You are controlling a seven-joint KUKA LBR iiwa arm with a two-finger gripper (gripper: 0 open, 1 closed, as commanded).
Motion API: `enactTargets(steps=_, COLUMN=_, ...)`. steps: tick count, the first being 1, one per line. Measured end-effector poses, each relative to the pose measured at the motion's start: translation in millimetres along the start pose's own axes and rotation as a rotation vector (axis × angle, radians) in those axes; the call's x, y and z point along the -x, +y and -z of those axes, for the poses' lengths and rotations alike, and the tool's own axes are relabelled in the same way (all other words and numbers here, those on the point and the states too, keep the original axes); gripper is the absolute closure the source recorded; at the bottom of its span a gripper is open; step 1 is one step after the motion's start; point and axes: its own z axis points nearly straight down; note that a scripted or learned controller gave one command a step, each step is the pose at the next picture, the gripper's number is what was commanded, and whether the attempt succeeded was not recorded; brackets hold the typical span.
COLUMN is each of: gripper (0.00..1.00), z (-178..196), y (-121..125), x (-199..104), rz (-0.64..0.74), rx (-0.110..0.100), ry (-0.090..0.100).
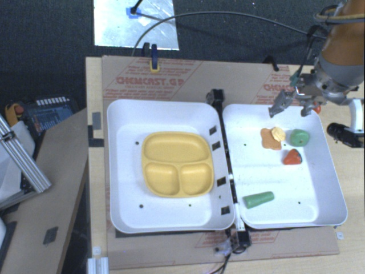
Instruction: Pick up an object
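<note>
In the right bin lie several small objects: an orange piece with a yellow bit on it, a round green object, a red-orange wedge and a green cylinder near the front. My gripper hangs above the bin's far edge, up and slightly right of the orange piece. Its two fingers are spread apart with nothing between them.
The left bin holds a yellow three-compartment tray. A black clamp strip runs between the bins. Cables arc across the back, and a shiny metal sheet lies behind the bench.
</note>
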Motion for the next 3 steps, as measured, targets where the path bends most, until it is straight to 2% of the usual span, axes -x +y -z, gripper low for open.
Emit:
enactTargets(steps=1, gripper=0.00, z=7.0, y=1.8, x=-0.3, rz=0.002, rx=0.011, ry=-0.001)
enactTargets(steps=2, gripper=0.00, z=-38.8, y=9.9, x=3.9, rz=0.000, rx=0.010, ry=-0.001)
enactTargets(steps=3, gripper=0.00, z=-91.9, y=15.9, x=-5.1, rz=0.004, rx=0.009, ry=0.000)
